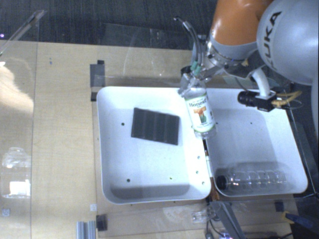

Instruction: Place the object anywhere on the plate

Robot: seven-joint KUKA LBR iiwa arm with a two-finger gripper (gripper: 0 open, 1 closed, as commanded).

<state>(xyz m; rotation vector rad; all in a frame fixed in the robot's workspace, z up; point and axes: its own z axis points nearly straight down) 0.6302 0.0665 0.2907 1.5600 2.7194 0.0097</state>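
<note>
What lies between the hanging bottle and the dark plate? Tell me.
In the camera view, only bare white floor of the left bin lies between the labelled bottle, which hangs over the divide between the bins, and the dark plate.
</note>
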